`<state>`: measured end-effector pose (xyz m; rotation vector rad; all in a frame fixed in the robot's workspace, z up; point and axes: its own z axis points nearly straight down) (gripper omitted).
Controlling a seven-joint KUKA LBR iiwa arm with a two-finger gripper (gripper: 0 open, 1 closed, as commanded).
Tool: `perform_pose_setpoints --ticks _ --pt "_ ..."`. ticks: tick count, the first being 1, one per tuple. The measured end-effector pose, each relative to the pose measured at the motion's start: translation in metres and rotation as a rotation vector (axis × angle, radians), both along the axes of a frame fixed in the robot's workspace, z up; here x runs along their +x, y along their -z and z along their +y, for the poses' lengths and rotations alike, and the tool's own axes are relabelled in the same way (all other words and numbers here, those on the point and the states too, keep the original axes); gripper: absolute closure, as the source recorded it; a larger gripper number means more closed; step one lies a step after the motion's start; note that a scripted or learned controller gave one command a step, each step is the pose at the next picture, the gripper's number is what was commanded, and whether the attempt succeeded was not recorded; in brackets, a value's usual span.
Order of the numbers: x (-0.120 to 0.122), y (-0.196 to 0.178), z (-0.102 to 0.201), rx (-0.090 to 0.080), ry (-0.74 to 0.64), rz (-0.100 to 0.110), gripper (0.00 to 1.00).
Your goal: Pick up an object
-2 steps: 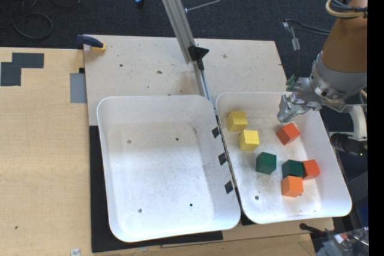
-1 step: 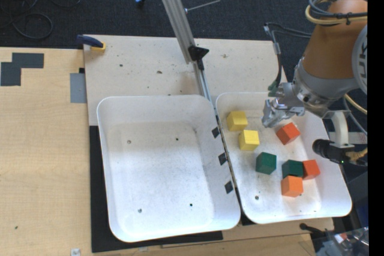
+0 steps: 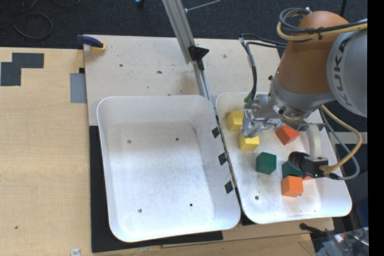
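Camera view: 2 yellow blocks point(image 3: 235, 120), 2 green point(image 3: 266, 162), 2 orange point(image 3: 292, 186) in the right bin point(image 3: 336, 204); gripper point(image 3: 250, 129) directly above 1 yellow block point(image 3: 249, 141); grip state cannot be told.

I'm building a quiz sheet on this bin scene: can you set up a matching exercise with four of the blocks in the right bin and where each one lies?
Things:
1. upper yellow block
2. dark green block
3. lower orange block
4. lower yellow block

Places:
A. nearest the front rim of the right bin
B. just under the gripper
C. closest to the bin's back left corner
D. mid-bin, below the lower yellow block

Pairs: 1-C, 2-D, 3-A, 4-B
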<state>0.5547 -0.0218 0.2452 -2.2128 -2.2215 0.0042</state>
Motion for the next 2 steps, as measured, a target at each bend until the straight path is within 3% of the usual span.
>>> perform_pose_setpoints --ticks 2 --pt "-0.016 0.007 0.101 0.000 -0.001 0.000 1.00"
